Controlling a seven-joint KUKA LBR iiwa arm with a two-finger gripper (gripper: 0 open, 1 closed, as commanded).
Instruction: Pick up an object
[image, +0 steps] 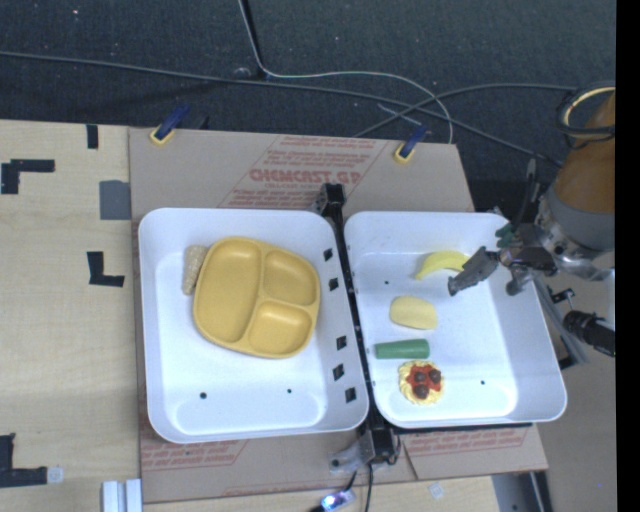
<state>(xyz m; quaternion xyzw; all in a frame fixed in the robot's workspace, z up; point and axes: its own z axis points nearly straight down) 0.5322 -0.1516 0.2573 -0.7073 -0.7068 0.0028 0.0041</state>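
Note:
In the right bin (500, 400) lie a yellow banana (440, 264), a pale yellow oval piece (413, 312), a green cucumber-like stick (401, 349) and a small round tart with red and dark toppings (421, 381). My gripper (485, 287) hangs over the bin's upper right part, just right of the banana. Its two dark fingers are spread apart with nothing between them; the left fingertip (458, 286) sits close to the banana's right end.
The left bin (240, 410) holds a yellow divided plate (256, 297) with a tan bread slice (192, 268) tucked under its left edge. Clips run along the divider between the bins (343, 300). Cables cross the dark floor at the back.

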